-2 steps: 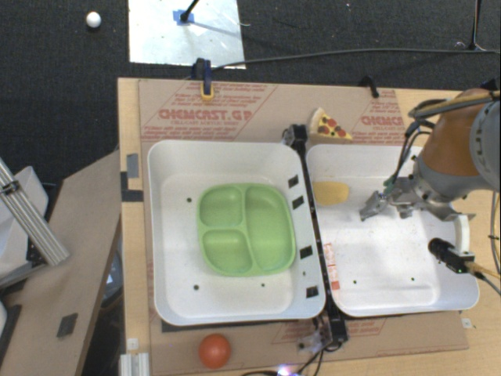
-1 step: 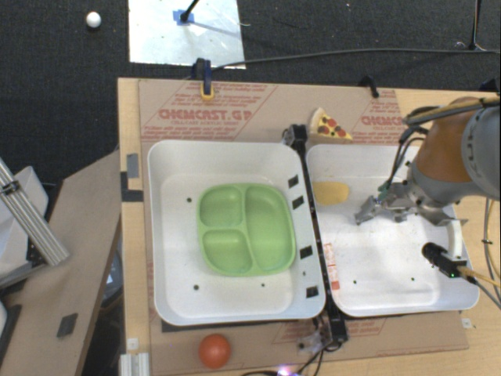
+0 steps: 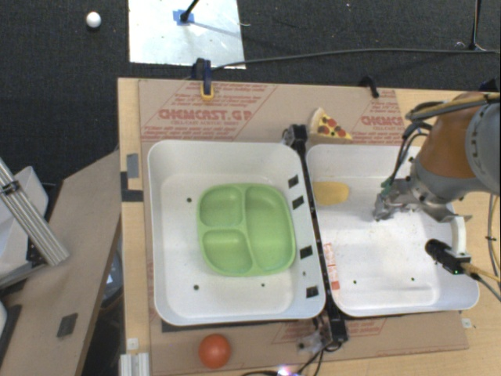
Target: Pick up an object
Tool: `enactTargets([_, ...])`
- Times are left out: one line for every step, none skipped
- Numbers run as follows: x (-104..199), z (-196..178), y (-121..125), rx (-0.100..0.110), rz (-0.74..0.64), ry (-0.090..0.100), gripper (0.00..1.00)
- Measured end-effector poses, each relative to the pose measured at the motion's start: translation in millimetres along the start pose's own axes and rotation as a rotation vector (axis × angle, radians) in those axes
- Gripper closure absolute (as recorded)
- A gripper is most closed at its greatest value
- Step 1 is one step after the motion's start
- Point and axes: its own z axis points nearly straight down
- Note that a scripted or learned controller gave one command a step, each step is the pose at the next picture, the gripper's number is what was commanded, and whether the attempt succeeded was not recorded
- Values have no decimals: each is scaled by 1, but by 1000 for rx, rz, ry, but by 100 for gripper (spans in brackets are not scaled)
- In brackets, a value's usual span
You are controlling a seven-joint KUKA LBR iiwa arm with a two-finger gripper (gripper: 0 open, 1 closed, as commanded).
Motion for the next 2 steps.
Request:
enactTargets([-9,-49,-2,-2,2,-1,100])
enactTargets([-9,-104,0,-3,-2,-1,100])
